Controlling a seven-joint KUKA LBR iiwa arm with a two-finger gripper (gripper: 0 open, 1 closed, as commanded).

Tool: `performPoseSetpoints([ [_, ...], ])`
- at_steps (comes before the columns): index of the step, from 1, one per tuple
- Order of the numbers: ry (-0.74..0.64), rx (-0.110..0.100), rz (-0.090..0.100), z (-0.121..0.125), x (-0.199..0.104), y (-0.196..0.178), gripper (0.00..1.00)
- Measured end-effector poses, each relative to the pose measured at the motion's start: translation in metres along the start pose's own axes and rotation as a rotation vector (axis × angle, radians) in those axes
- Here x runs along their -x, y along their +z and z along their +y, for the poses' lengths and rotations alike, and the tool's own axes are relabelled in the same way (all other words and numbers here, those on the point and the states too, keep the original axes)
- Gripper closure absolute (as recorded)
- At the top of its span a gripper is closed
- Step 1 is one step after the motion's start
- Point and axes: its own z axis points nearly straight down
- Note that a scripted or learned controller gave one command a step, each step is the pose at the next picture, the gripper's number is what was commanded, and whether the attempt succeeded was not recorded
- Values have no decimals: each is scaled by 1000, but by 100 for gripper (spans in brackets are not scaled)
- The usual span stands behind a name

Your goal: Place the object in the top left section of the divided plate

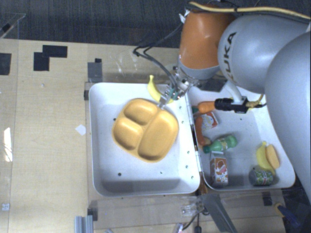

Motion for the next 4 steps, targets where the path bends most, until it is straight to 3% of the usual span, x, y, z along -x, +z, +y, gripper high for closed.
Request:
performPoseSetpoints([
  [1,-546,3,0,56,-53,3,100],
  [2,-541,10,-7,57,-51,-10,100],
  [3,-741,0,2,-3,-105,36,100],
  [4,-740,1,2,-3,-105,35,0],
])
